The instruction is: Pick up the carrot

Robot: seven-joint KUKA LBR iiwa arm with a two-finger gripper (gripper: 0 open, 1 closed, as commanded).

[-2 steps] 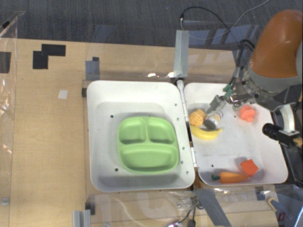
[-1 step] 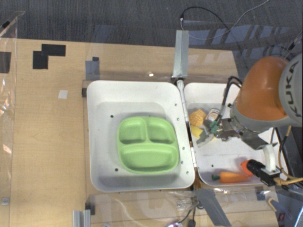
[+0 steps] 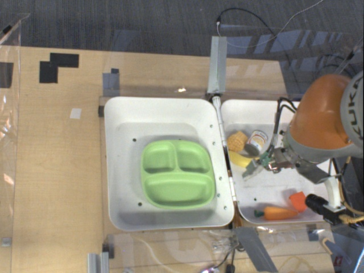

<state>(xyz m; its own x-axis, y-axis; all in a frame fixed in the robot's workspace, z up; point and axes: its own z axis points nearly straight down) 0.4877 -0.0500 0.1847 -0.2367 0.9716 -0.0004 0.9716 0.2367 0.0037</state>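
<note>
The carrot [image 3: 278, 212], orange with a small green stub at its left end, lies on its side along the front wall of the right bin [image 3: 267, 110]. My gripper [image 3: 257, 165] hovers over the middle-left of that bin, above and to the left of the carrot and clearly apart from it. It sits next to a yellow piece [image 3: 239, 160] and just in front of a small can [image 3: 258, 140]. The arm's orange band [image 3: 321, 118] covers the bin's right side.
An orange-red block [image 3: 297, 201] sits right of the carrot, close to its thick end. A yellow-orange ridged item [image 3: 237, 139] lies at the right bin's back left. The left bin [image 3: 119, 152] holds a green divided plate [image 3: 177, 173].
</note>
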